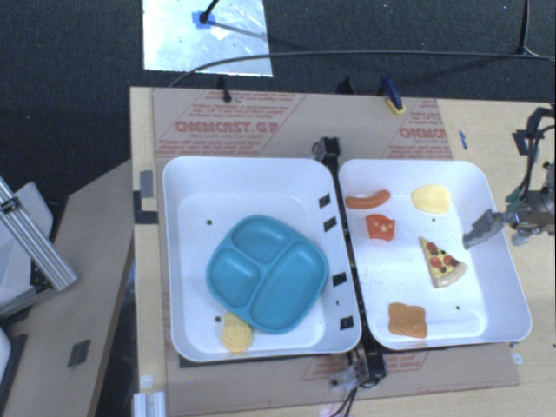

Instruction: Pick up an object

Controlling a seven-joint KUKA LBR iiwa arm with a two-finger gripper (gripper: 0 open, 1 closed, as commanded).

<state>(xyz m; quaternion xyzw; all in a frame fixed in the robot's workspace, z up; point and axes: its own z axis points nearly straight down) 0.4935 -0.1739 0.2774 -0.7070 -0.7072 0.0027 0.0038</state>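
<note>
Both white bins (261,176) look like smooth, slightly glossy plastic. The blue divided plate (267,272) is matt plastic. Printed brown cardboard (226,124) covers the tabletop

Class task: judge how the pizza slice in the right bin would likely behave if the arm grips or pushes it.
The pizza slice lies flat on the right bin floor, so it probably slides rather than rolls. It looks thin, which likely makes a grip from above hard. Being a small toy-like piece, it is probably light and stiff.
</note>
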